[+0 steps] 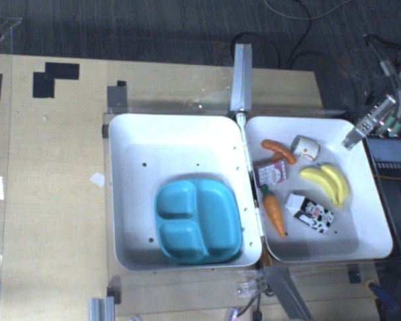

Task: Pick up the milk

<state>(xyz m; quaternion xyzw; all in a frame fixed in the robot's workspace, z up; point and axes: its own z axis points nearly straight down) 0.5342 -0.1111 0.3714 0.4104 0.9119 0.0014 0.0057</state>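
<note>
When closing in on the milk (312, 212), move the gripper (355, 138) from the far right corner of the right bin (381, 243) leftward and toward the near side, passing over the bananas (327, 182). Align across the carton's narrower sides and descend clear of the carrot (274, 214) lying further left. Gripper state: cannot tell at this range. Milk: small white carton with black cow-patch print, lying flat and skewed, well apart from the gripper, just past the bananas.
</note>
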